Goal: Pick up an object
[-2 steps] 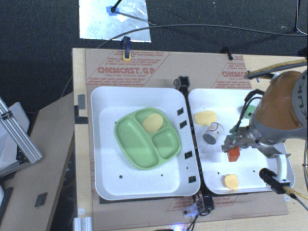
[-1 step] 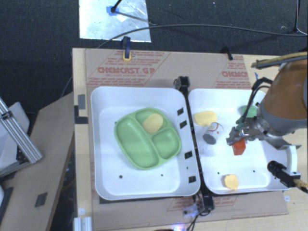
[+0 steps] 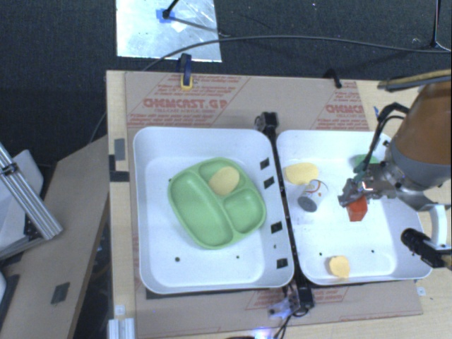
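- The thing nearest my pincer (image 3: 355, 198) is a small red-orange block (image 3: 358, 210), seen in the right bin (image 3: 374, 256) just under my fingertips and touching or nearly touching them.
- I cannot tell whether that block is gripped or merely lying on the bin floor below me; the view from above is too coarse there.
- The state of my pincer I likewise cannot tell: the metal parts at its tip blur together.
- A bit of green (image 3: 364, 162) shows just behind my wrist, against the bin's far side; its shape is unclear.
- To the left of my pincer in the same bin lies a small grey cylinder-like piece (image 3: 308, 203) with a thin wire loop beside it.
- Just beyond that, near the bin's far left corner, is a pale yellow lump (image 3: 301, 172).
- Near the front wall of the right bin sits a smaller yellow piece (image 3: 339, 265), well apart from me.
- The left bin (image 3: 159, 260) holds a green divided plate (image 3: 205, 214), tilted in the view, with a yellow rounded object (image 3: 224, 180) in its far compartment.
- Both bins rest side by side on a brown board printed with red lettering (image 3: 183, 104).
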